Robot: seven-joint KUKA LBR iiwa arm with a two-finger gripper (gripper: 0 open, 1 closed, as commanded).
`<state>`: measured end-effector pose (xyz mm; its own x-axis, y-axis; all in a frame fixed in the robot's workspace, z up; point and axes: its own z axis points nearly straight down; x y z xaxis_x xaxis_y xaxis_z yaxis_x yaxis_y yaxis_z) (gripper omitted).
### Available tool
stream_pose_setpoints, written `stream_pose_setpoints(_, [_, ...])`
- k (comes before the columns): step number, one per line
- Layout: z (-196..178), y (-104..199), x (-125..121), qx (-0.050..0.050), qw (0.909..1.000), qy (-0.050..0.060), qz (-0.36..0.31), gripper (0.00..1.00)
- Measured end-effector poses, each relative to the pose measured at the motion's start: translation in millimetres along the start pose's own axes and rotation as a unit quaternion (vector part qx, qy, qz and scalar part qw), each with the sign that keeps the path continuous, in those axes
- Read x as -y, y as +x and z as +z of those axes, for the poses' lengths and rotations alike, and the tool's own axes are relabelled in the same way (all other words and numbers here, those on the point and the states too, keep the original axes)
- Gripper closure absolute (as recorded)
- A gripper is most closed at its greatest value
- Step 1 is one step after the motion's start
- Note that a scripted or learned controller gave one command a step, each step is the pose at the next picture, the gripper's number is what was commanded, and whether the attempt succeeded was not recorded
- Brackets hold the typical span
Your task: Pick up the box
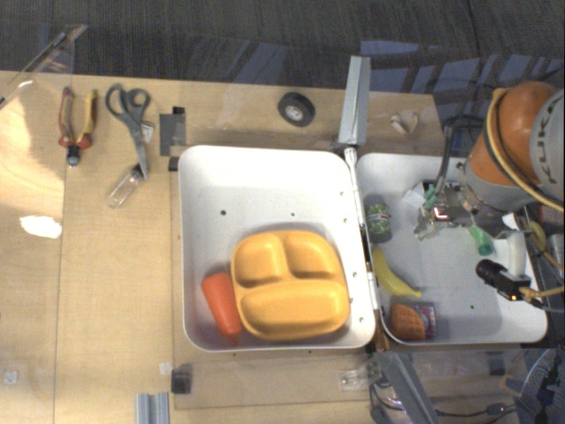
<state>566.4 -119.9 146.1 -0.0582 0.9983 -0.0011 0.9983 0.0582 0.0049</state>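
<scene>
Gripper (439,212) low over right bin (459,325), apart from box (413,321)

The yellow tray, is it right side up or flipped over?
Right side up: the yellow tray in the left bin shows three open compartments.
</scene>
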Motion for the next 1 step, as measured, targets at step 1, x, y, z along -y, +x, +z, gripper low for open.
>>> stream_pose_setpoints(1, [-0.2, 0.1, -0.1, 0.000, 1.0000, 0.000, 0.000, 0.00])
